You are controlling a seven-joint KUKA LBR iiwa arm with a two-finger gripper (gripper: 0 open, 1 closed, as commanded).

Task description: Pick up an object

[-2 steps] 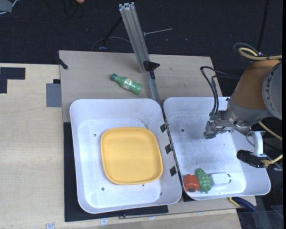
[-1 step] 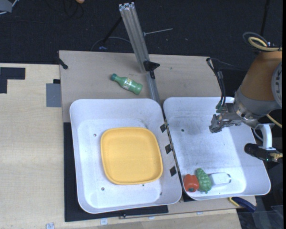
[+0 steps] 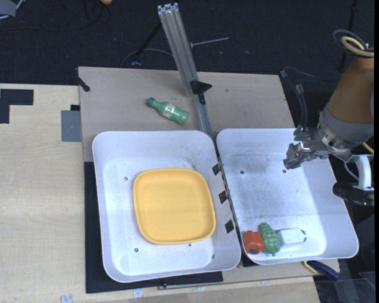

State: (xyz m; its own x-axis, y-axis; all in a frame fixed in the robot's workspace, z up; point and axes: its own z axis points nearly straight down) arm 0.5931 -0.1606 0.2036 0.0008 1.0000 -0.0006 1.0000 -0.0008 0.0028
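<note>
In the right bin point(image 3: 284, 188) a small cluster lies near the front edge: a red piece point(image 3: 253, 241), a green bumpy piece point(image 3: 270, 238) and a white piece point(image 3: 292, 236), all touching or nearly so. My gripper point(image 3: 292, 158) hangs over the right bin's back right part, well behind that cluster, with nothing seen between its fingers. The arm comes in from the right, its orange band point(image 3: 357, 93) above the wrist. A yellow square plate point(image 3: 174, 205) lies flat in the left bin point(image 3: 114, 169).
A green bottle point(image 3: 168, 110) lies on its side on the bench behind the left bin. A slanted metal rail point(image 3: 183, 49) runs from the back down to the gap between the bins. Black clips point(image 3: 222, 196) sit on the shared bin wall.
</note>
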